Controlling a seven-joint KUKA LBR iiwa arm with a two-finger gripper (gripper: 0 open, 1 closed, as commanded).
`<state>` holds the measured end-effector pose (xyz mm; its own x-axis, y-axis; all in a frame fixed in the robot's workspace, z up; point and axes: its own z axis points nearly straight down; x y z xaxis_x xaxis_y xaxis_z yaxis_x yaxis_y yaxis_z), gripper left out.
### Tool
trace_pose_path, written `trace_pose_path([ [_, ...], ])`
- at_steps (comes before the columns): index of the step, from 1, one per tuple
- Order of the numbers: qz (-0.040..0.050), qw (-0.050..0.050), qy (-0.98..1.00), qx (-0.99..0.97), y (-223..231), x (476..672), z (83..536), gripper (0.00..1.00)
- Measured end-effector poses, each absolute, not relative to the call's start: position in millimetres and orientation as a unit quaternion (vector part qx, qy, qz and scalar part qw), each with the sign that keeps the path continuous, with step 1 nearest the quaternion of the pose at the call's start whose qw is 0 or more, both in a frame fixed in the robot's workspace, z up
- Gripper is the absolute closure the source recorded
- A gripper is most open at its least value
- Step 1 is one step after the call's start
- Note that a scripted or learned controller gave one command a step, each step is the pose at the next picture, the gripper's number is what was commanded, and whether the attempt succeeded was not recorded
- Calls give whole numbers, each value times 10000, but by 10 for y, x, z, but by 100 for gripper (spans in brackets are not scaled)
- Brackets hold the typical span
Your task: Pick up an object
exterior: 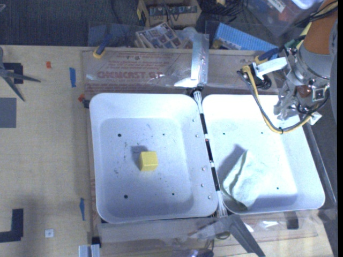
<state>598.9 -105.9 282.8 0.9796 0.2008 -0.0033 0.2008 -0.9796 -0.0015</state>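
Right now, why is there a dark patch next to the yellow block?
In the camera view, that patch is the yellow block's own shadow, cast up and to the left on the left bin, so the light comes from the lower right. The white cloth in the right bin shadows its left side the same way.
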Motion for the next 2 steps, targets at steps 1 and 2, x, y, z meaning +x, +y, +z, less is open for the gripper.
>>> trace_pose_path([
  [1, 26, 14, -992, -9951, -1570, 5933, 2264, 100],
  [2, 22, 5, -1018, -9948, -1401, 5831, 3228, 100],
])
